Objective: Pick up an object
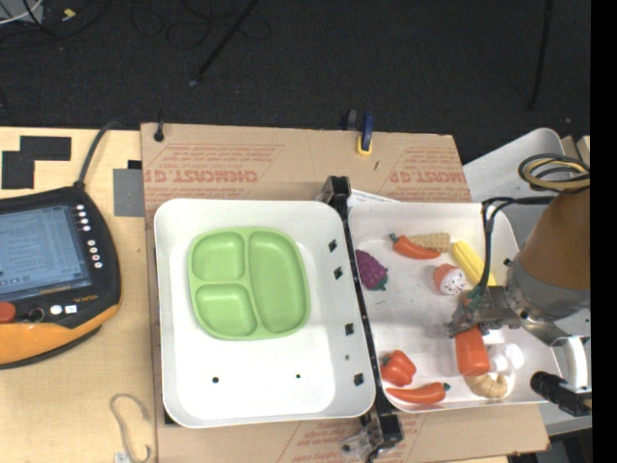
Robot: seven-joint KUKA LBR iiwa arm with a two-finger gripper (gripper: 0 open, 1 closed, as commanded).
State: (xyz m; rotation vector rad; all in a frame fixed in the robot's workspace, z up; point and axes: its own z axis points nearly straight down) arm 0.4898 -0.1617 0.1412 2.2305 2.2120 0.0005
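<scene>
The right bin (415,307) holds several toy foods: a purple grape bunch (371,269), a red chili with a tan tip (420,246), a yellow corn piece (468,258), a red-and-white round piece (447,279), a red pepper (397,366), a red-orange chili (416,393), a tan croissant-like piece (488,385) and an orange-red block (471,352). My gripper (474,320) reaches down from the right, just above the orange-red block. Its fingers are dark and partly hidden by the wrist.
In the left bin (183,374) lies a green three-compartment plate (249,284). A teach pendant (48,273) rests on the bench at far left. A black divider (349,297) separates the bins. Cables loop at the right edge (551,170).
</scene>
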